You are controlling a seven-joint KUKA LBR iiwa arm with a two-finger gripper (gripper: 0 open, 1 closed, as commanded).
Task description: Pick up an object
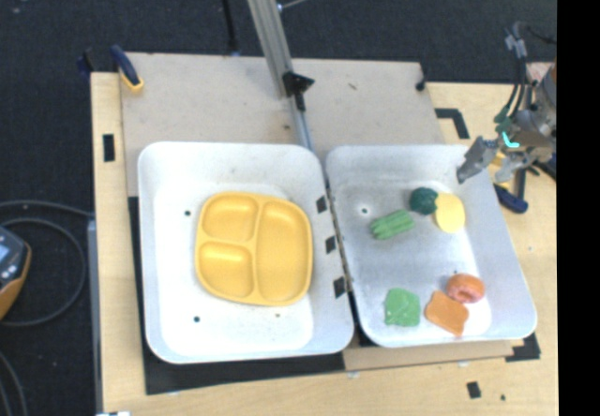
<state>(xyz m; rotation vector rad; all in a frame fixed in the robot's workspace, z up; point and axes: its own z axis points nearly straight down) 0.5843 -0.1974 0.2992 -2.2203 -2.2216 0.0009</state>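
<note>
The right bin (487, 245) holds several small toys. A dark green ball (424, 200) touches a yellow lemon-like piece (450, 214), and a green pickle shape (392, 225) lies just left of them. Near the front lie a light green piece (402, 307), an orange block (446, 313) and a reddish-orange round piece (465, 288). My gripper (494, 164) hangs over the bin's far right corner, up and to the right of the yellow piece. Its fingers stand open with nothing between them.
The left bin (169, 311) carries a yellow divided plate (253, 247). A slanted metal pole (267, 21) rises behind the bins. A blue clamp (514, 199) sits at the right bin's right edge, another clamp (127, 67) at the board's far left corner.
</note>
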